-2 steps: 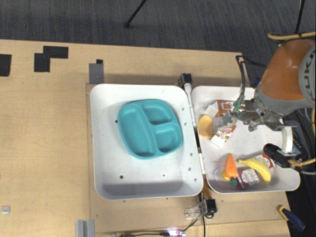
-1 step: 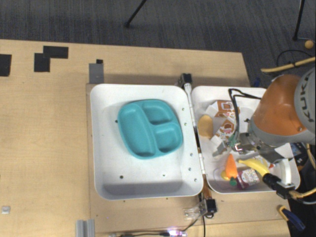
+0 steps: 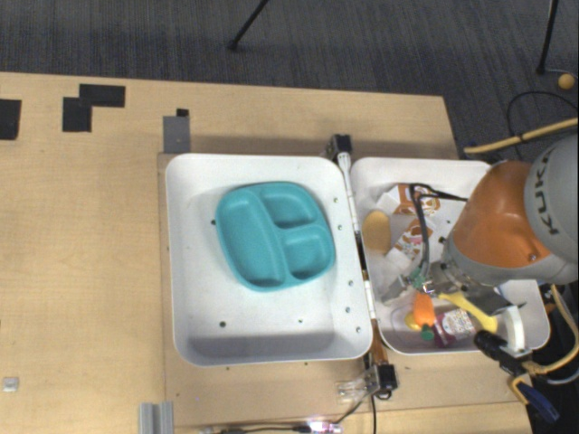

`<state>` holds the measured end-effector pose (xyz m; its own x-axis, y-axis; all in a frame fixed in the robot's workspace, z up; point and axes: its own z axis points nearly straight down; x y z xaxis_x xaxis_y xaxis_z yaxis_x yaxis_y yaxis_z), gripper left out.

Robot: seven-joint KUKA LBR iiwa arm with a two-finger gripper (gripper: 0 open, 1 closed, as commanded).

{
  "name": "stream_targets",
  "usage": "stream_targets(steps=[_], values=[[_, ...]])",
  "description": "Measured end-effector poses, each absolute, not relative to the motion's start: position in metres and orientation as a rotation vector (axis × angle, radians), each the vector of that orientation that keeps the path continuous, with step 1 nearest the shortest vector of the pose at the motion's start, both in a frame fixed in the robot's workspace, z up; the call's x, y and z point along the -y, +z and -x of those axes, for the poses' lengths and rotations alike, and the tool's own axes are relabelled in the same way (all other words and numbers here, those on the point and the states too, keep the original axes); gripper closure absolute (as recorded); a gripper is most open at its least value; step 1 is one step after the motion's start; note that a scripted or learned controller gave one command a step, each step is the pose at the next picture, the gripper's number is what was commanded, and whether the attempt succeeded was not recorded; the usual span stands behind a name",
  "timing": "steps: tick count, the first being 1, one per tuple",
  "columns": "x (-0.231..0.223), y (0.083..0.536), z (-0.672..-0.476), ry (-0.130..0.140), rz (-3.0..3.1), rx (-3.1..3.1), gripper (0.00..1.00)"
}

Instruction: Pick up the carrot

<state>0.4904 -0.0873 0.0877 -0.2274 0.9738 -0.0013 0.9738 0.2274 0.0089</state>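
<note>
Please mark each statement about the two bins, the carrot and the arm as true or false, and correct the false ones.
1. The teal divided plate lies in the left bin. True.
2. The carrot lies on the teal divided plate. False: it lies in the right bin, near that bin's front edge.
3. The arm reaches over the right bin. True.
4. The carrot is blue. False: it is orange, with a bit of green at its upper end.
5. The right bin holds several things besides the carrot. True: a tan object and a yellow object are among them.
</note>
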Motion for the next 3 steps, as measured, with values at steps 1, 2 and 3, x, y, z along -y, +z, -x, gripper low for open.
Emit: stream_targets(steps=[1, 2, 3], values=[[0.086, 0.1, -0.494, 0.019, -1.94, -2.452, 1.0], [0.01, 0.187, -0.495, 0.013, -2.141, -2.293, 1.0], [0.013, 0.185, -0.494, 0.006, -2.146, -2.289, 0.0]])
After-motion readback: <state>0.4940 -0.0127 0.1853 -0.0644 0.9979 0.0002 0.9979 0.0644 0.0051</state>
